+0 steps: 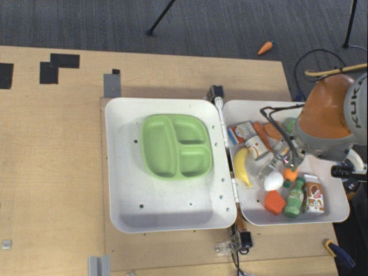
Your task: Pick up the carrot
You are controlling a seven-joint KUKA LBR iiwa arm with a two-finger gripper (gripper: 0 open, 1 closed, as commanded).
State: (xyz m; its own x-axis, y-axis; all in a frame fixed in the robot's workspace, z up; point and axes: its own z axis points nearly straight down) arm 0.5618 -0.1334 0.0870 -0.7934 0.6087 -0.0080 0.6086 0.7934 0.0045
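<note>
While the grey arm with its orange band point(325, 112) leans in from the right, its two-finger gripper point(286, 161) is down low in the right-hand white bin point(339, 211), right in the thick of the clutter. Whether that gripper is spread or pressed together, I can't tell from here; the metal blurs into the items beneath it. The long orange carrot point(268, 133) lies slantwise near the back of that bin, just up and left of the gripper, beside a small white carton with red and blue print point(244, 132). Nothing shows it being pinched. Around the tool: a yellow banana point(242, 167) along the bin's left wall, a white egg-shaped piece point(273, 181), an orange-red block point(275, 202), a green bottle with an orange cap point(294, 198) and a red-and-white juice box point(314, 196). Over in the left-hand white bin point(132, 211), a light green divided plate point(176, 146) sits alone. A small orange thing point(264, 48) lies on the carpet beyond the bench.
</note>
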